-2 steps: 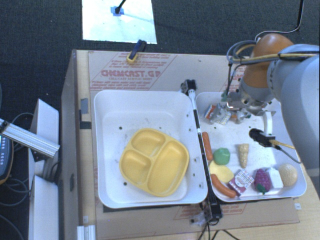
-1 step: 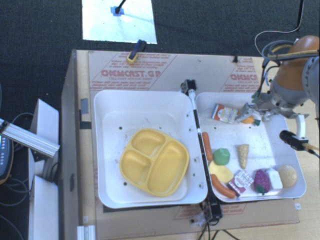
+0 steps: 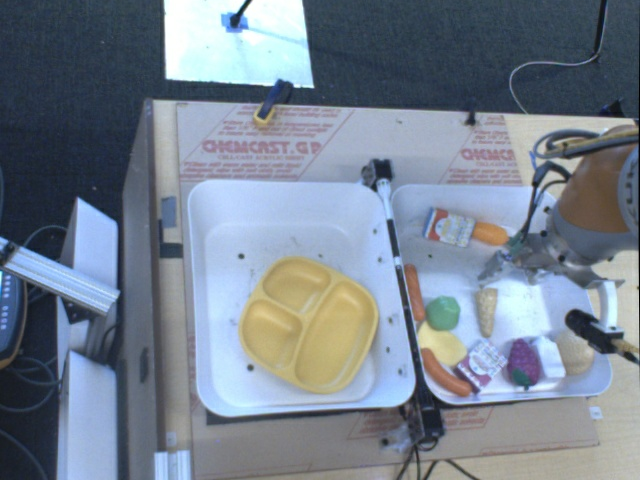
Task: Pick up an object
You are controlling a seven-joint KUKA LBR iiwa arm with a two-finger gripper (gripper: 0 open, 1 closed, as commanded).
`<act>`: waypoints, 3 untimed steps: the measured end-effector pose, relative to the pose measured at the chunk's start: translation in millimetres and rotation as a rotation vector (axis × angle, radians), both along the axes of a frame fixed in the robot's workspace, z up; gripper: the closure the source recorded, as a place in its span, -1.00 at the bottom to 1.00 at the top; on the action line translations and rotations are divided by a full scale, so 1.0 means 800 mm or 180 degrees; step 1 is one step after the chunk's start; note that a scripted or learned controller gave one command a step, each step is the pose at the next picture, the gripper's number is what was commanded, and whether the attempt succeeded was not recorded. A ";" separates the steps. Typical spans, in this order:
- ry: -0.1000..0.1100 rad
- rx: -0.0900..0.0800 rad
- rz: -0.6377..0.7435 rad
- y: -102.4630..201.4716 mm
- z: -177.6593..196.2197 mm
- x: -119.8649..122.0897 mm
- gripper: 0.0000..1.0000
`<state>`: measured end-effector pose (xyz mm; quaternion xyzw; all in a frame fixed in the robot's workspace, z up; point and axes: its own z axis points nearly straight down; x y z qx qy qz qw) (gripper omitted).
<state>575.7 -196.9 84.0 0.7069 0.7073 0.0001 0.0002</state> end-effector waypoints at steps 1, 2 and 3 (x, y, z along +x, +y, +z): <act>-0.0011 -0.0002 0.0009 0.006 0.002 0.080 -1.00; 0.0079 0.0017 0.0018 -0.012 -0.005 0.110 -1.00; 0.0066 0.0009 0.0017 -0.013 0.004 0.111 -1.00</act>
